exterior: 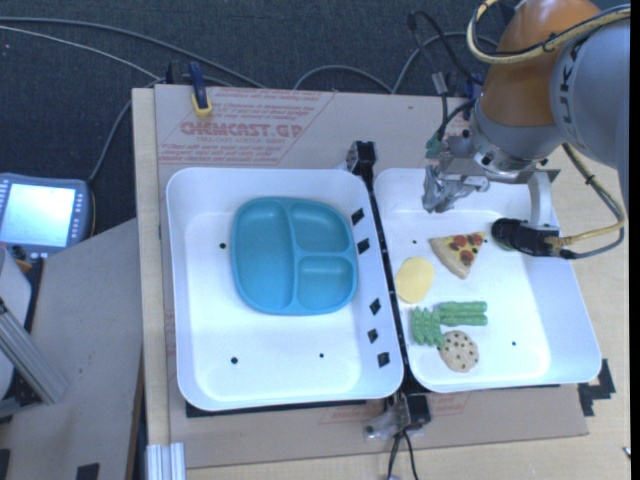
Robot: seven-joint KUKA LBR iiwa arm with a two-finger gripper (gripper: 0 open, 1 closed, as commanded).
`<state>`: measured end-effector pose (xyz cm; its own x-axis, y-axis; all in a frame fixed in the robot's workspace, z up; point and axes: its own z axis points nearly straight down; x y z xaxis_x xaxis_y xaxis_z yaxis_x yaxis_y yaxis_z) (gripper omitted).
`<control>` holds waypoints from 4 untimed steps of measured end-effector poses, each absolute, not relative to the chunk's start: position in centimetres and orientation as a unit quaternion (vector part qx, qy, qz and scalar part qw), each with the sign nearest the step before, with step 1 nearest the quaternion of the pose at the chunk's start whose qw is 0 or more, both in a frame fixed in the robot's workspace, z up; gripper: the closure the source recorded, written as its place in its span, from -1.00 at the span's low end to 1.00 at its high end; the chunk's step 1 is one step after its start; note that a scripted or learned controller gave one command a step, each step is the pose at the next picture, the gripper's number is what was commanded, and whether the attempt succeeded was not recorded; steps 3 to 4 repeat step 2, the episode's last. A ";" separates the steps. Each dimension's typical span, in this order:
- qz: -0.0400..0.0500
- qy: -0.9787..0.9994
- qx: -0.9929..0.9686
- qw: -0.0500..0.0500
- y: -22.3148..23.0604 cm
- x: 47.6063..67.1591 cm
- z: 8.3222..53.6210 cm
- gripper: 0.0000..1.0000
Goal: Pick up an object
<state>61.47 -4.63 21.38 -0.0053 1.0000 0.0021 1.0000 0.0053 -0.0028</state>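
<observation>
A: Gripper (441,200)? 
B: Over the right bin's (560,363) back part, nothing between fingers; open or closed, can't tell.
A: Nearest object?
B: Pizza slice (458,251), just below and right of it, apart. Tan wedge, red topping.
A: Others?
B: Yellow round piece (415,279), green piece (447,320), cookie (458,350), all further below it. Blue tray (294,255) in the left bin.

A robotics lab: an arm (560,58) over a tabletop (250,118) with white bins (190,268), loose cables (100,38) and a pendant (40,213).
</observation>
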 end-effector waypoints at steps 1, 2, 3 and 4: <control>-0.002 -0.709 -0.705 0.000 0.5 62.0 22.6 1.00; -0.002 -0.709 -0.705 0.000 5.7 61.8 23.6 1.00; -0.002 -0.709 -0.705 0.000 5.7 61.8 23.6 1.00; -0.002 -0.709 -0.705 0.000 5.7 61.8 23.6 1.00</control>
